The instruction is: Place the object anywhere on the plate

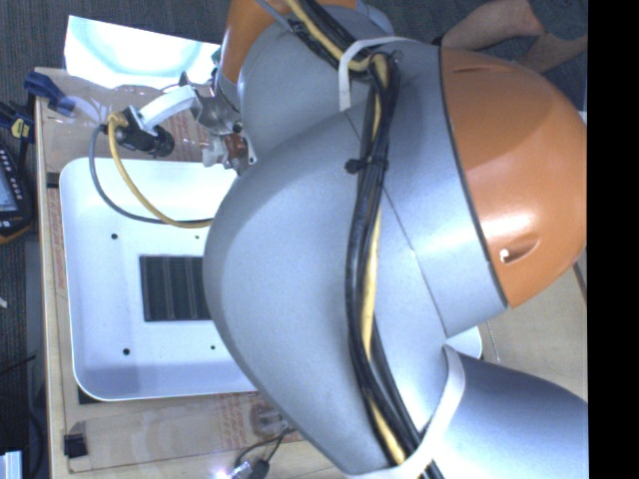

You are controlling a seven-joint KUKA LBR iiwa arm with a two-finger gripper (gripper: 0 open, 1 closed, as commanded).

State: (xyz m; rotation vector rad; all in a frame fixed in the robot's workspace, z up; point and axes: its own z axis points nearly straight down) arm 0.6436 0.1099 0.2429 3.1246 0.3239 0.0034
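Observation:
My grey arm [329, 267] with its orange band [519, 168] looms close to the camera and covers the middle and right of the view. Its wrist end, with the gripper [222, 133], reaches over the far edge of the left white bin [100, 267]. Small metal and white parts sit there, tangled with cables. The arm's bulk hides whatever lies beneath it, including the right side of this bin.
A dark slotted rectangle [175, 287] is set in the left bin's floor. A yellow cable [140, 203] loops over the bin's far part. The wooden bench edge [160, 427] runs along the near side. Dark tools [15, 183] lie at the far left.

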